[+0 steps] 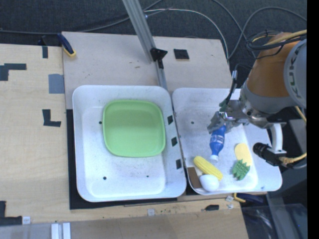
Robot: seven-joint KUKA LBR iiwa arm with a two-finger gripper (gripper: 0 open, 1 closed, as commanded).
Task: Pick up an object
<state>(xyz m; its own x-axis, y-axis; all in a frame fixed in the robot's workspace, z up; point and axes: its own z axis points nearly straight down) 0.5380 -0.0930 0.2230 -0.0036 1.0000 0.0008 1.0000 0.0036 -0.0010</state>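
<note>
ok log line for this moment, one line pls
gripper: over right bin, at blue bottle top | grasp: unconfirmed | nearby: corn, white egg | left bin: green plate

2 shallow white bins sit side by side on the bench. The left bin (89,183) carries a square green plate (133,128), lying flat toward its far side. A light wooden bench top (30,148) stretches to the left, marked with several dark tape patches (49,117). Beyond the bins lies a pale board (109,59), with a yellow-and-blue clamp (67,46) at its far left corner. A slanted grey metal pole (142,26) rises from the far side between the bins. Black cables (199,9) loop over the dark floor beyond.
</note>
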